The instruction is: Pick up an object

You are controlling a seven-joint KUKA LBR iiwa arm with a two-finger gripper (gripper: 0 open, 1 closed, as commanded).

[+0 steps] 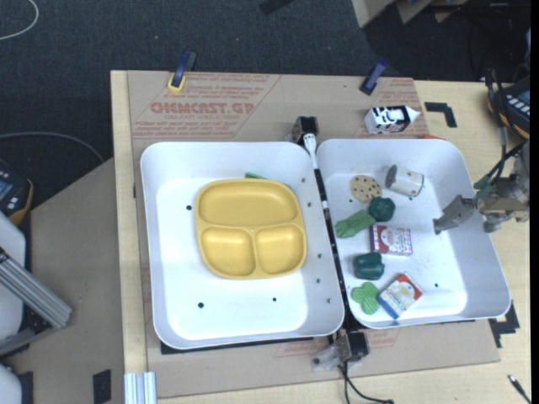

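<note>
Right now I count two shallow white bins side by side on the bench point(253, 108). From my feed, the left bin point(168, 310) carries one yellow plastic divided plate point(250, 227) with three compartments, and a sliver of something green point(255, 176) peeks out past its far edge; I cannot tell what it is.

The right bin point(472, 284) holds the small things, eight by my count: one round tan cookie with dark spots point(365, 188), one small white and grey cylinder lying on its side point(405, 181), one dark green rounded piece point(381, 209), one lighter green pickle-like piece point(353, 224) just beside it, one red and white flat packet point(392, 241), one dark green block point(368, 265), one bright green leafy piece point(365, 295), and one white carton with red, orange and blue print point(397, 296) touching that leafy piece. Outside the bins, one black and white patterned carton point(391, 119) sits on the bench near the right bin's far corner.

My tool point(453, 214) hangs over the right side of the right bin, well apart from the objects. Nothing sits between its fingers, but I cannot tell how far open it is.
</note>
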